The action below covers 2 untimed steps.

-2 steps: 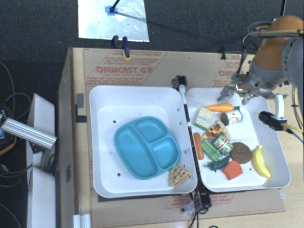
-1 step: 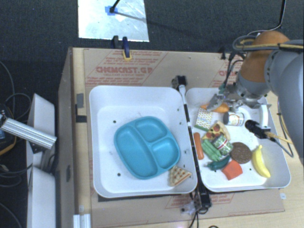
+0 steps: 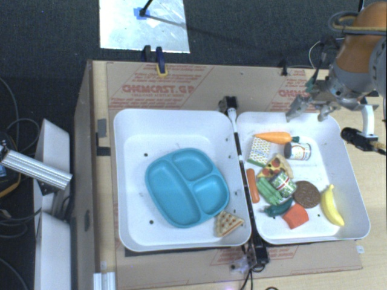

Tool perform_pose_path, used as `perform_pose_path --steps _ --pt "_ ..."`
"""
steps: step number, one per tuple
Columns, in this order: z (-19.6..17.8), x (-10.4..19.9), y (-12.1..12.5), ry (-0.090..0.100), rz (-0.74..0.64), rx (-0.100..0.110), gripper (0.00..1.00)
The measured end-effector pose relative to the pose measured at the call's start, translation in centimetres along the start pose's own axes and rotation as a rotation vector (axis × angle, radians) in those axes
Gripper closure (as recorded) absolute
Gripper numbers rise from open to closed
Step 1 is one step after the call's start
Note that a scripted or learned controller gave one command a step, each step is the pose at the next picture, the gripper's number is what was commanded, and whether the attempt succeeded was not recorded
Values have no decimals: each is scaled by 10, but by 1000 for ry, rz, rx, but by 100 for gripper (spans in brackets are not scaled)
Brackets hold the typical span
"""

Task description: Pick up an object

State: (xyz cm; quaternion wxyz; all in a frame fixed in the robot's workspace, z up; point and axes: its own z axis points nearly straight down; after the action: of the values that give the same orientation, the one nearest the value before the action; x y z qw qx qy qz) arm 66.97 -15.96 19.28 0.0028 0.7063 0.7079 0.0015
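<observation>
We see the jaws (image 3: 312, 108) spread wide and holding nothing, poised over the right bin's (image 3: 352, 180) far rim. Just below them lies the carrot (image 3: 273, 137), long axis running across the bin, tip pointing left. Further below, the banana (image 3: 331, 205) runs lengthwise near the bin's right wall. Left of the jaws, the tabletop (image 3: 158, 84) reads "CHEMCAST GP".
</observation>
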Motion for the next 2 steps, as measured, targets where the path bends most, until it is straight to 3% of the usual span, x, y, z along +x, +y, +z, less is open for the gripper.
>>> perform_pose_path --steps 1,2 --pt "91 -8 2 -1 -1 -8 0" --pt "99 18 -5 -4 -1 -14 0"
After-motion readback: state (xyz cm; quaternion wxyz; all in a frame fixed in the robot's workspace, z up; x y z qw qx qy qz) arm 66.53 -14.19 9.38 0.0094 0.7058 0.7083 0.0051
